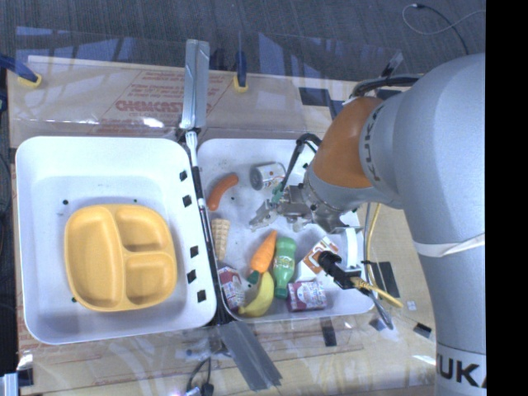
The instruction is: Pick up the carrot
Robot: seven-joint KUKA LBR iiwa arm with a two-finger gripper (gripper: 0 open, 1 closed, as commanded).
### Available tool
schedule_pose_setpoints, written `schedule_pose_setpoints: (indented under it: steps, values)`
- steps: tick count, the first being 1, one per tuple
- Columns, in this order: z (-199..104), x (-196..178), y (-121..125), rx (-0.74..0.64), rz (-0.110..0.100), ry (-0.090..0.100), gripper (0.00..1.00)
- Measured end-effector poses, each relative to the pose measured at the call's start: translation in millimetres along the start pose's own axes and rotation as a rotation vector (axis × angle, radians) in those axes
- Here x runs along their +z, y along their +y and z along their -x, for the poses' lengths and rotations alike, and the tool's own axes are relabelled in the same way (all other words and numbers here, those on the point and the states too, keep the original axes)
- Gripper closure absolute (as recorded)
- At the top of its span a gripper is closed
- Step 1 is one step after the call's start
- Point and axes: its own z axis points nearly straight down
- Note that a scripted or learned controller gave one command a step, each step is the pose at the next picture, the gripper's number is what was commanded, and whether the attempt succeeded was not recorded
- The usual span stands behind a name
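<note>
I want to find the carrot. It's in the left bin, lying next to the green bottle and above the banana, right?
Not quite. The camera view shows the carrot in the right bin, not the left one. It does lie next to the green bottle and above the banana.

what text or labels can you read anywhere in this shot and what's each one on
"UKA", cut off at the edge: on the arm's grey base.
"CHEMCAST", red, upside down, partly blurred: on the clear sheet behind the bins.
Labels on the green bottle and packets: too small to read.

glossy plastic carrot [264, 252], shiny metal can [266, 175].
</note>
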Motion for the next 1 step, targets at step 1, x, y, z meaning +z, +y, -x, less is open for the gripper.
schedule_pose_setpoints:
  steps: [1]
  values:
    - [23.0, 8.0, -54.1, -0.192, 0.004, 0.003, 0.0]
